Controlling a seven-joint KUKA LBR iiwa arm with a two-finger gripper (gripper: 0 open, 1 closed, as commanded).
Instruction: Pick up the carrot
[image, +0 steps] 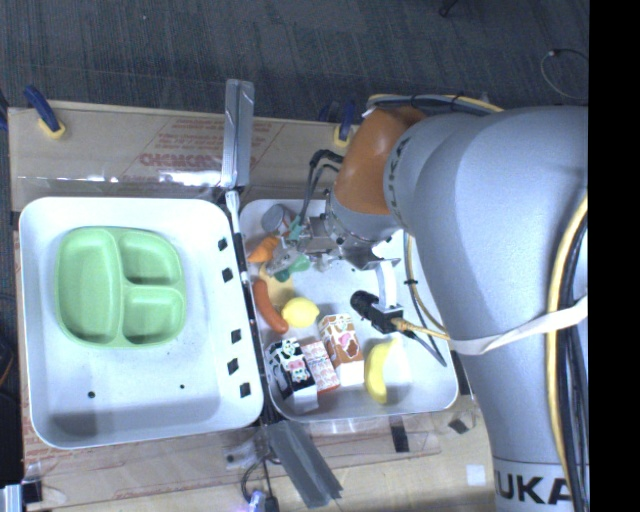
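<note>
Reaching into the right-hand bin, the gripper hangs just beside the carrot, which lies against the bin's left wall. Nothing looks lifted yet; the grasp and raise remain, I judge.

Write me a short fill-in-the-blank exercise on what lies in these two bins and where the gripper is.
1. The green divided tray lies in the ____ bin as the camera sees it.
2. The gripper hangs over the ____ bin, close to the carrot.
3. The banana is ____ in colour.
4. The lemon touches a reddish ____.

Missing words: left; right; yellow; sausage
</note>
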